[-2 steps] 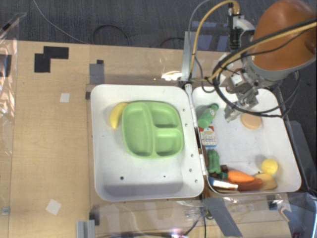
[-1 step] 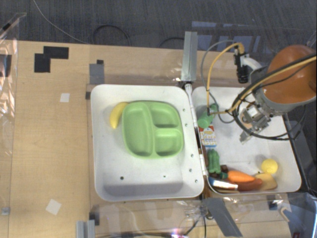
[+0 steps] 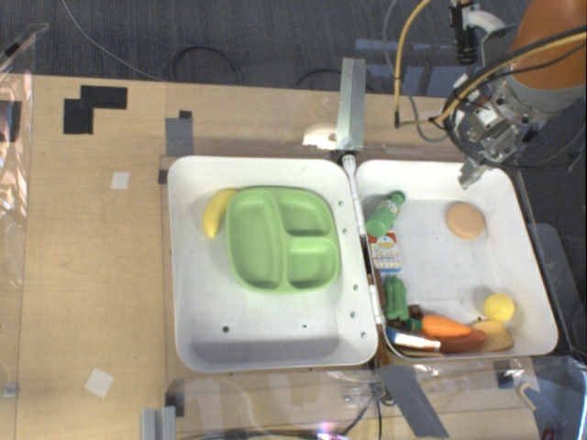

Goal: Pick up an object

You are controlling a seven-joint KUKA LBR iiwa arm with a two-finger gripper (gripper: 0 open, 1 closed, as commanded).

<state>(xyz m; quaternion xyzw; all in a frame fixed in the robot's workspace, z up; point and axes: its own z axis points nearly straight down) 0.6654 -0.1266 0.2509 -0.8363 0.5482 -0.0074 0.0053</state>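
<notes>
I see the gripper [image 3: 473,170] hanging over the far right corner of the right bin [image 3: 523,246], just inside its far rim, with the grey arm and its orange band [image 3: 550,26] rising away to the upper right. Whether it is spread or closed I cannot tell from this slant, and I see nothing in its grasp.

Nearest to it, a round tan disc [image 3: 466,220] lies flat on the bin floor, near the far right corner and apart from everything else; being round, it has no long axis to speak of.

Along the bin's left wall a green-capped bottle [image 3: 384,230] lies on its side, long axis running near to far, cap toward the far edge. Just nearer along that wall is a dark green piece [image 3: 395,298], also lengthwise with the wall.

In the near right corner a yellow ball [image 3: 499,307] sits beside a carrot [image 3: 449,326], whose long axis runs along the near wall, tip pointing right.

In the left bin [image 3: 193,273] a green divided plate [image 3: 280,238] sits centrally, with a banana [image 3: 216,211] touching its far left edge.
</notes>
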